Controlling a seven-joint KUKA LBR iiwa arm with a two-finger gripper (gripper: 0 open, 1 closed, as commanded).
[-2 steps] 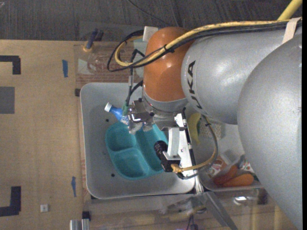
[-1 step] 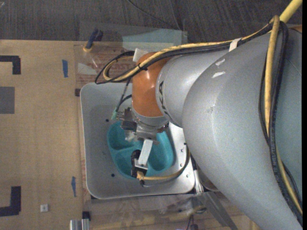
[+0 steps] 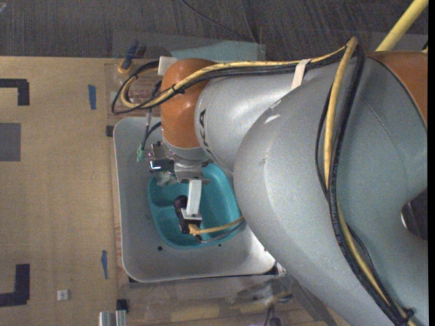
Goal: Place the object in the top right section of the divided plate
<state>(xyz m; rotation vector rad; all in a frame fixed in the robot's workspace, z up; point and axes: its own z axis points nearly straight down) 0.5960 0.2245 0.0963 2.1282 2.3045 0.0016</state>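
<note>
Inside white bin (image 3: 132, 182) — teal divided plate (image 3: 162, 216), glossy, rounded.

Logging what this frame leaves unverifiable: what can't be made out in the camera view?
1. Teal plate: its right part lies under the arm, so its sections cannot be told apart.
2. Gripper: seen from above, its own body covers the space beneath it, so whether it holds anything cannot be told.
3. White bin: its right side is covered by the arm.
</note>
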